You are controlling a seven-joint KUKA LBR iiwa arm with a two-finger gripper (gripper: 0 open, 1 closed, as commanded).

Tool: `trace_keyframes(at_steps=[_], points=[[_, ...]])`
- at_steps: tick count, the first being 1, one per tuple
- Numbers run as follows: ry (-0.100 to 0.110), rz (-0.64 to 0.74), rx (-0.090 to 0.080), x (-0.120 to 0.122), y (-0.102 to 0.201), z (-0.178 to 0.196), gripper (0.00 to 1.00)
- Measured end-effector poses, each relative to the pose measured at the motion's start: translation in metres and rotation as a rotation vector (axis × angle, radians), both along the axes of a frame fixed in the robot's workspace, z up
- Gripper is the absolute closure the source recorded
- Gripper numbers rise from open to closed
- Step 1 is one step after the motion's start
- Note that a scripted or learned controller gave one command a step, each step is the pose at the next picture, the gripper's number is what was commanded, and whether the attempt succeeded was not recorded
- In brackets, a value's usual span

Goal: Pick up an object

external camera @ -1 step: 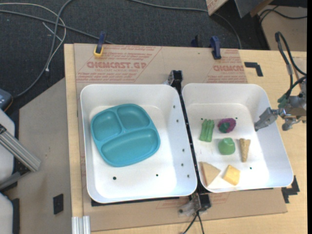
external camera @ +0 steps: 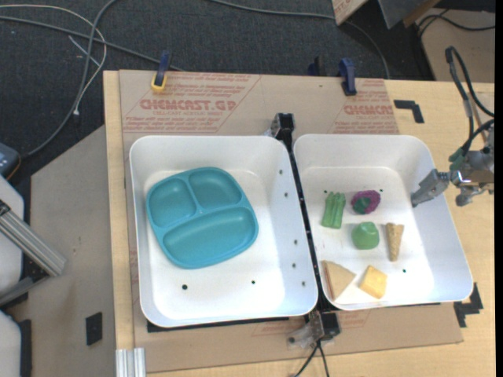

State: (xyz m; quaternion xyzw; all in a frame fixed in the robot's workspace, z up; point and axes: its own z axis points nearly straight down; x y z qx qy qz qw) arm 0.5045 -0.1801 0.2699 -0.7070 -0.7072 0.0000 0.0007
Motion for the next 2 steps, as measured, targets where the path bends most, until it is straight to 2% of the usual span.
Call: trace_keyframes(at_steps=[2], points=[[0.005,0.000,0.002,0.015,-0.002,-0.095,0.00]])
